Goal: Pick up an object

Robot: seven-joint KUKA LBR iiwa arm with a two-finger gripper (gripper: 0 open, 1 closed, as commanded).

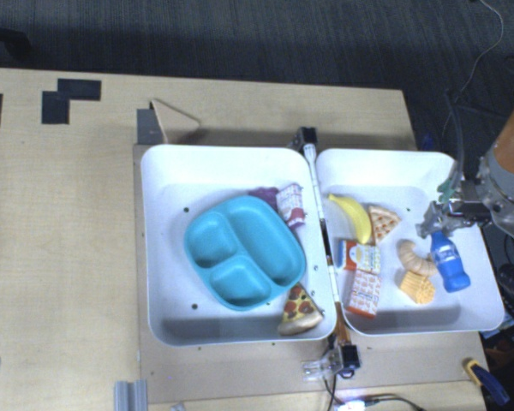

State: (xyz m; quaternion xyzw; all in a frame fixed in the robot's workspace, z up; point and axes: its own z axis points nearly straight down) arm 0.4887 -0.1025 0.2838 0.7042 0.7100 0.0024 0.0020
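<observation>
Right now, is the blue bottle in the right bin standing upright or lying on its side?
Lying on its side. The blue bottle shows its whole length along the floor of the right bin, cap end toward the gripper.

Two white plastic bins [167, 229], left one at 9 o'clock with a turquoise divided tray [242, 251]. Right bin: yellow banana [353, 216], red-white printed packet [365, 281], blue plastic bottle [450, 265], tan waffle piece [417, 288]. My arm [512, 157]: grey, orange band.
</observation>
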